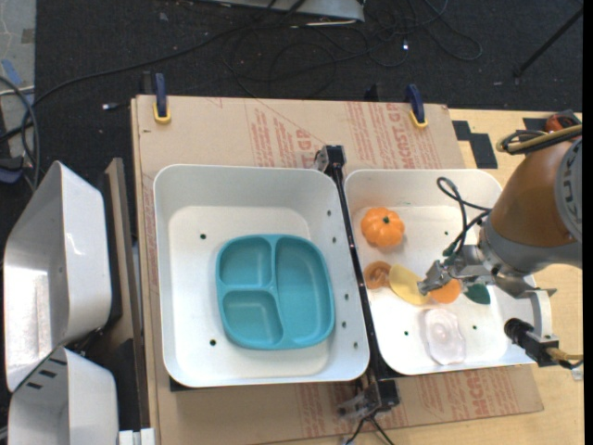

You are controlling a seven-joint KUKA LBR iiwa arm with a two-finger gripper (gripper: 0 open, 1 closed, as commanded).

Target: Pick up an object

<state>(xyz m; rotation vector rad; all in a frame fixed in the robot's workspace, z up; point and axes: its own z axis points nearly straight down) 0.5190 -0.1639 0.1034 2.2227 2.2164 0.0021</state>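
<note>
We read the task as under way, not complete. The gripper (437, 281) is low in the right bin (482, 355), over the cluster of a yellow piece (404, 286) and an orange piece (447, 292). We cannot tell its state. Nothing is lifted.

Well left of the gripper (435, 281): teal three-compartment plastic tray (275, 291), flat in shallow white plastic bin (176, 248); underneath, brown cardboard sheet (278, 128), two blue-and-yellow clamps (161, 100) on its far edge; farther left, spare white plastic tubs (56, 248).
</note>
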